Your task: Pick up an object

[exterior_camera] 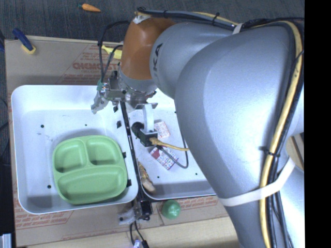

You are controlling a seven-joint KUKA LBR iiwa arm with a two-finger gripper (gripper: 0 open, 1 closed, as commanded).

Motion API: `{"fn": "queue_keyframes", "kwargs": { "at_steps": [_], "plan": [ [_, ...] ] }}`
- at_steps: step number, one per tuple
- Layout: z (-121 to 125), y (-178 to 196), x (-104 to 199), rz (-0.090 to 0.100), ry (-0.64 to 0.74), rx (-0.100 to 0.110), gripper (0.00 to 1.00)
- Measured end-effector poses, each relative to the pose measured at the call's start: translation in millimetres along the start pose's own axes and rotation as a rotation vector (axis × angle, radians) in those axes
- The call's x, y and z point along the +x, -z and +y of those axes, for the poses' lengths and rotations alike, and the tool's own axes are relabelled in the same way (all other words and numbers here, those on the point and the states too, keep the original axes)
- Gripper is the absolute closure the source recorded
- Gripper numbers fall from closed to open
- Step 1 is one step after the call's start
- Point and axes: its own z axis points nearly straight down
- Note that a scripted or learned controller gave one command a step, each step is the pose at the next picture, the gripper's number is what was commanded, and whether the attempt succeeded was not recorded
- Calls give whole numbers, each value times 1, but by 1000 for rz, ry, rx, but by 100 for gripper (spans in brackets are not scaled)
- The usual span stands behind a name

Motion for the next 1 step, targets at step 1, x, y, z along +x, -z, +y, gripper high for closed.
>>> {"fn": "queue_keyframes", "kwargs": {
  "at_steps": [1],
  "plan": [
    [7,-9,6,-14,-6,-11,0]
  ]
}}
